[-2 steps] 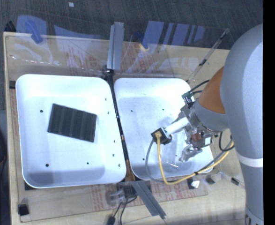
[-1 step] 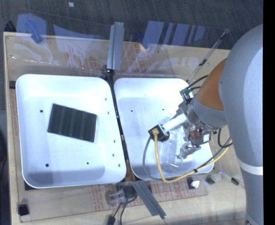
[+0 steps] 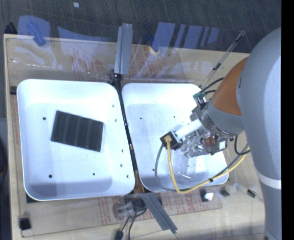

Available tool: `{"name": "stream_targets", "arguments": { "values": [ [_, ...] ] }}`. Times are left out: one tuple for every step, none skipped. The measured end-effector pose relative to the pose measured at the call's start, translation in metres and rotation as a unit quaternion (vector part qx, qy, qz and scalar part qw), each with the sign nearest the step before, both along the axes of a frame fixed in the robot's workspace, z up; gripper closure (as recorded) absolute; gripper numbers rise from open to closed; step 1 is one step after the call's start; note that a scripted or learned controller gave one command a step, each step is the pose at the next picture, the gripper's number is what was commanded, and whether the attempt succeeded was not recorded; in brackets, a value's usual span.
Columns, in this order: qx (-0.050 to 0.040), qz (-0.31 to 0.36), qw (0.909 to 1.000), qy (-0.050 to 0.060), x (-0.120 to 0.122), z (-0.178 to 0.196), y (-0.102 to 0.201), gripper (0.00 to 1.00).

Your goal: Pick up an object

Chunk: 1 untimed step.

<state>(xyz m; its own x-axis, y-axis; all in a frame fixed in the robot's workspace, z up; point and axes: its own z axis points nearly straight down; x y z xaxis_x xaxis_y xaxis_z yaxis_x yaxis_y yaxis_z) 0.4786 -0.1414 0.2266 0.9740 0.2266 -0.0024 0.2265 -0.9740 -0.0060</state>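
Wooden bench (image 3: 61, 211) carries faint reddish print we can't read. Left bin (image 3: 31, 91) holds a dark ribbed rectangular pad (image 3: 77, 130), lying flat, well apart to the left of the jaws. Right bin (image 3: 147, 96): gripper (image 3: 191, 154) low over its right half, translucent fingers blurred, so we cannot tell if the jaws are open or closed. Yellow cable (image 3: 173, 176) loops just left of them.

A single fixed camera looks down at a slant from above the bench (image 3: 61, 211), far enough to take in both white bins (image 3: 31, 91), with the arm (image 3: 259, 104) entering right of them.
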Motion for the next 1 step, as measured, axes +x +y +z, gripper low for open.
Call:
{"name": "stream_targets", "arguments": {
  "values": [
    [0.0009,0.005,1.0,0.001,0.0009,0.009,0.0004,1.0]
  ]
}}
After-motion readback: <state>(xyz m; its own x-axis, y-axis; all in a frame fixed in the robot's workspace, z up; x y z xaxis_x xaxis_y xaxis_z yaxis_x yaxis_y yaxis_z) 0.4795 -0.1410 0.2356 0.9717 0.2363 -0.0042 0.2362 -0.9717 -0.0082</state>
